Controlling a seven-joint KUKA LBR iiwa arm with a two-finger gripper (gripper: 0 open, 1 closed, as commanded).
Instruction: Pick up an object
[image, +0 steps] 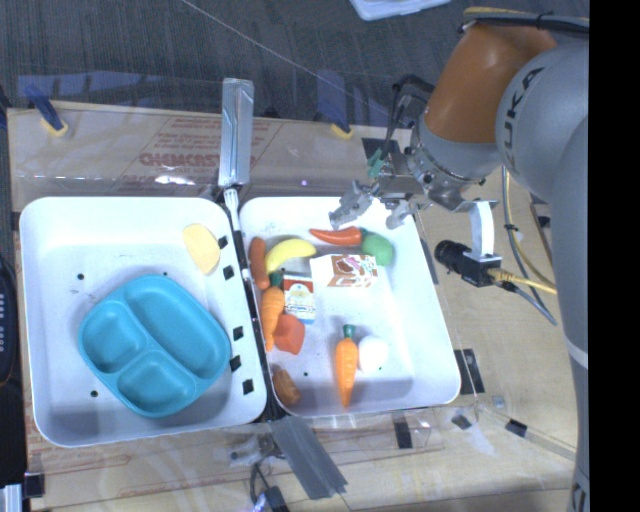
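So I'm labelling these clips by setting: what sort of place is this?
Most likely a robotics lab bench set up for grasping trials, not a kitchen. A KUKA arm hangs over two shallow white bins; the right one holds toy food such as a carrot and banana, the left a blue divided tray.

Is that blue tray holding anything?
Empty. The blue tray in the left bin shows bare compartments.

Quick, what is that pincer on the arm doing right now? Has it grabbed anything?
Pincer: open, holding nothing; it hangs above the far end of the right bin, over the red chili pepper.
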